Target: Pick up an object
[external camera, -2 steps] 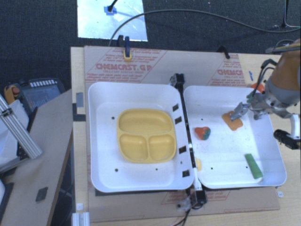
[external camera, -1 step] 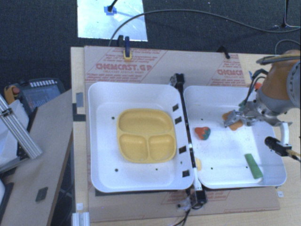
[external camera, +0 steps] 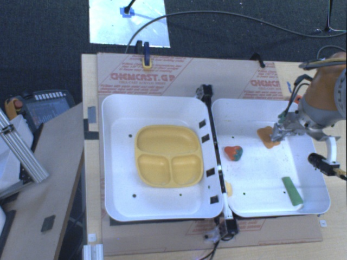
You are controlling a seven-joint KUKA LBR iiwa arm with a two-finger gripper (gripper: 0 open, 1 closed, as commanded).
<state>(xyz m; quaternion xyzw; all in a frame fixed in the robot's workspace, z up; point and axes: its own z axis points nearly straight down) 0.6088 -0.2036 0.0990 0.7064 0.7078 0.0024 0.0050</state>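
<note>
The fingers [external camera: 277,132] are hovering over the orange piece [external camera: 266,136], seemingly touching it; their opening I cannot tell; descend squarely, then close.

Bench [external camera: 162,69] with two white bins [external camera: 119,145]

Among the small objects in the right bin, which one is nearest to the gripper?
The flat orange piece, right at the gripper. The red-and-green toy lies further left, and the green stick lies nearer the front.
</note>
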